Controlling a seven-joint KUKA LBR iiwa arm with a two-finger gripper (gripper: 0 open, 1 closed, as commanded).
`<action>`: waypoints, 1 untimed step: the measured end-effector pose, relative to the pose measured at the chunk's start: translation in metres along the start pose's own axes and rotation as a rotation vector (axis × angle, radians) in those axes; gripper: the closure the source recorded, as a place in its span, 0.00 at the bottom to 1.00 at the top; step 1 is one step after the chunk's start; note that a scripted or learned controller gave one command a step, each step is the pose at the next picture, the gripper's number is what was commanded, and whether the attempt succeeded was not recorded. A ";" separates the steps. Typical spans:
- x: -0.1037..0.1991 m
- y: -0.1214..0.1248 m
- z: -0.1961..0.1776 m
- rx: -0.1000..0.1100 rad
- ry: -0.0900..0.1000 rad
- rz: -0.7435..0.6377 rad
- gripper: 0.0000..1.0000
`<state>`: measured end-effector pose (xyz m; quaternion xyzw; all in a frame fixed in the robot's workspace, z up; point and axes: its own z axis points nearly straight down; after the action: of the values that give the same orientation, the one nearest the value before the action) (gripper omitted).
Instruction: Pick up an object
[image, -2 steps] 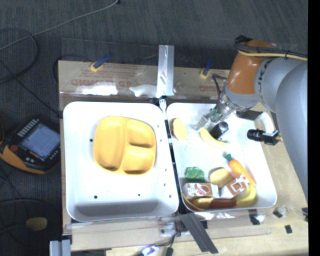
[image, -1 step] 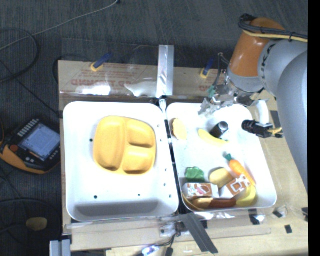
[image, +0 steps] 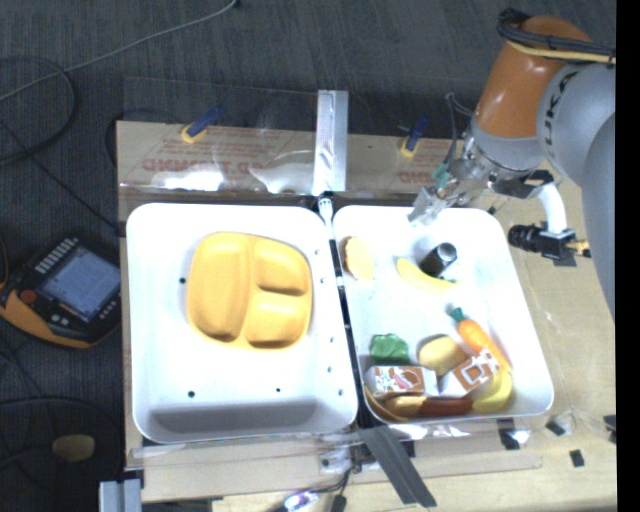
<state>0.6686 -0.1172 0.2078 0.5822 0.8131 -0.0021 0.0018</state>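
My gripper (image: 437, 199) hangs over the far edge of the right bin (image: 520, 300), below the orange wrist band. Nothing shows in its grasp. Just in front of it in the bin stands a small black cylinder (image: 438, 258) on a yellow banana-shaped piece (image: 412, 271). A tan oval slice (image: 357, 258) lies by the bin's left wall. At the near end several toy foods are piled: a carrot (image: 470, 329), a green piece (image: 390, 347), a yellow lump (image: 441, 352), two small printed cartons (image: 398, 380) and a brown bowl (image: 420, 406).
The left bin (image: 160, 390) holds a yellow divided plate (image: 248, 288). A metal divider (image: 331, 130) stands behind the seam between the bins, with crumpled plastic sheet (image: 230, 165) beside it. A control pendant (image: 75, 290) lies on the floor at left.
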 end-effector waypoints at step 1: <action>0.000 0.000 0.000 0.000 0.000 0.000 0.00</action>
<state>0.6686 -0.1170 0.2076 0.5821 0.8131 -0.0021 0.0016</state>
